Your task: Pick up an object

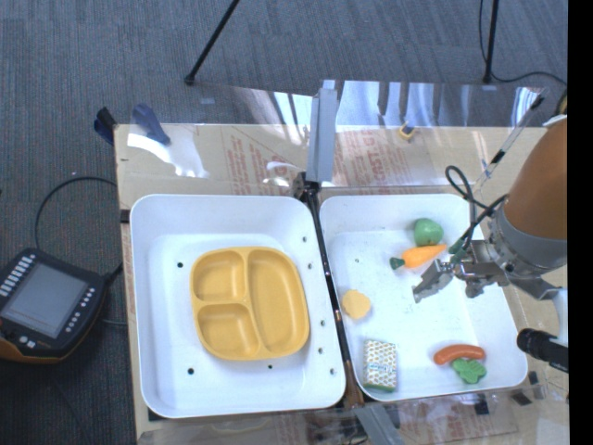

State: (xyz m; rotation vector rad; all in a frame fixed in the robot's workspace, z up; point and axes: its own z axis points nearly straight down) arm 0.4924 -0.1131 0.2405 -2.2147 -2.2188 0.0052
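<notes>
My gripper (453,283) hangs over the middle of the right bin (371,213), open, with nothing between its fingers. Its left finger (429,284) points down just below an orange carrot (422,256). A green round fruit (427,231) lies right behind the carrot. To the left of the gripper sits a small yellow round piece (356,304). Along the bin's near side are a green-and-white packet (380,363), a red sausage (459,352) and a green leafy piece (469,371).
The left bin (157,248) holds a yellow divided plate (250,301). The arm's grey wrist and orange band (542,188) rise at the right. A teach pendant (44,304) lies on the floor at left. Cables hang beside the wrist.
</notes>
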